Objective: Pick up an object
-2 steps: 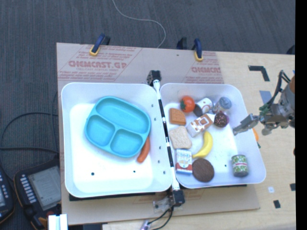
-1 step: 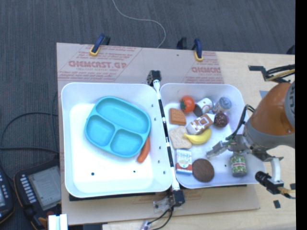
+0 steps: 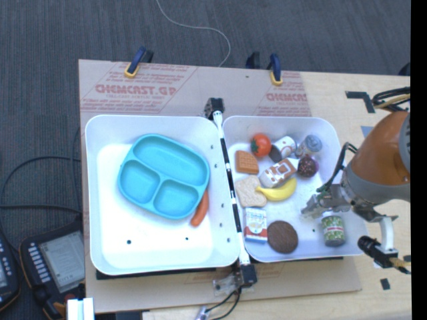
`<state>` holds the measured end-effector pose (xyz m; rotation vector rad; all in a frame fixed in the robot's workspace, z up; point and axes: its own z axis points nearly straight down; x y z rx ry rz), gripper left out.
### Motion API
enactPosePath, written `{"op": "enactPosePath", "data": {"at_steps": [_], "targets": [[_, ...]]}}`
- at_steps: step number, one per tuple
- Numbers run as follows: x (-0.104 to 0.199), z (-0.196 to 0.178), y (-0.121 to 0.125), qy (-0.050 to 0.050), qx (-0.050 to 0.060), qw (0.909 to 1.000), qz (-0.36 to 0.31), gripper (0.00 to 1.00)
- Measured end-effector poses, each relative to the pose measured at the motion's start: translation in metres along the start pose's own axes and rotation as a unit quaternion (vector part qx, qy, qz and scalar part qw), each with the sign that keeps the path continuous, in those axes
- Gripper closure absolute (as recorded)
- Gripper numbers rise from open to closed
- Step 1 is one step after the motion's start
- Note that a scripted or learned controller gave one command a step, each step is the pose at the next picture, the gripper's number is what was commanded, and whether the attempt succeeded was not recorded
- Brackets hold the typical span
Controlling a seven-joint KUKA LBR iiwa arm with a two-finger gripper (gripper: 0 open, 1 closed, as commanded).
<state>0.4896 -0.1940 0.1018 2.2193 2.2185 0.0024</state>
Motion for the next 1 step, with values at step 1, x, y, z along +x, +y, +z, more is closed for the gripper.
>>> {"op": "enactPosePath", "data": {"at_steps": [1], "targets": [[0.0505,-0.1091,0.0573,0.0,0.001,1.0,-0.001,1.0]]}}
